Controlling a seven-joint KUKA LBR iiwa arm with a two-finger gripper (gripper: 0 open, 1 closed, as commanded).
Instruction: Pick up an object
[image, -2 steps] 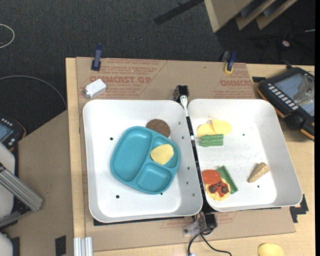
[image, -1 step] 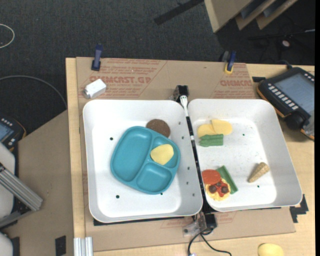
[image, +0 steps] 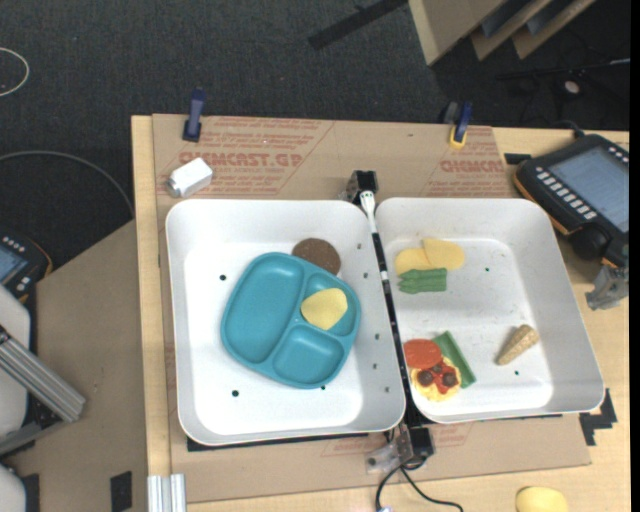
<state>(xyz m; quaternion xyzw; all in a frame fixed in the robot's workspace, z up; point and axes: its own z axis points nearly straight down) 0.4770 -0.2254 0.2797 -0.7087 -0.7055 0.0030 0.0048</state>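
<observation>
I'd go for the toy ice cream cone (image: 517, 344) lying alone in the right bin (image: 560, 300), coming straight down over its middle, and I cannot tell the claw's state.

A brown cardboard sheet (image: 300, 150) covers the bench under both bins. Blue clamps (image: 194, 115) and (image: 459, 122) grip its far edge. A small white block (image: 190, 177) lies near the left bin's far corner, and a black teach pendant (image: 585, 190) rests at right.
</observation>
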